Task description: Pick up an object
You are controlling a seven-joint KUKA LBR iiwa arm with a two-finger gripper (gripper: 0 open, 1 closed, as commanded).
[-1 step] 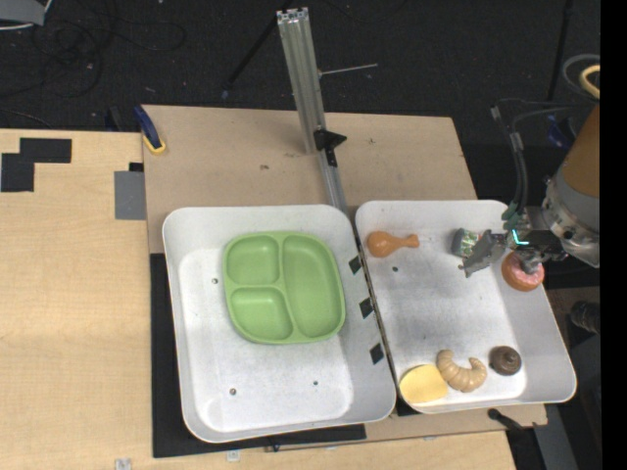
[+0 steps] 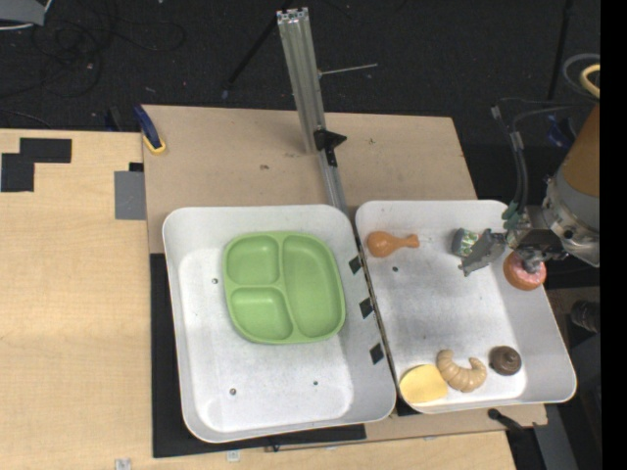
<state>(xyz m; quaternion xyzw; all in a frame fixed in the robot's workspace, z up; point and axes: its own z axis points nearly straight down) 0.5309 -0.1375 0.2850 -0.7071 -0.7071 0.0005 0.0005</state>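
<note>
Over the right bin's far edge, the gripper hangs beside a red object, perhaps lining up; its grip cannot be told.

Plywood bench, dark floor (cables), alu. post

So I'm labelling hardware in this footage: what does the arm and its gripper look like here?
The arm enters at the right edge: an orange band sits above a grey, rounded wrist section. Thin dark cables loop up along its left side. Below the wrist, the gripper is a compact dark-and-grey metal assembly with small mechanical parts. No lettering or markings can be made out.
</note>
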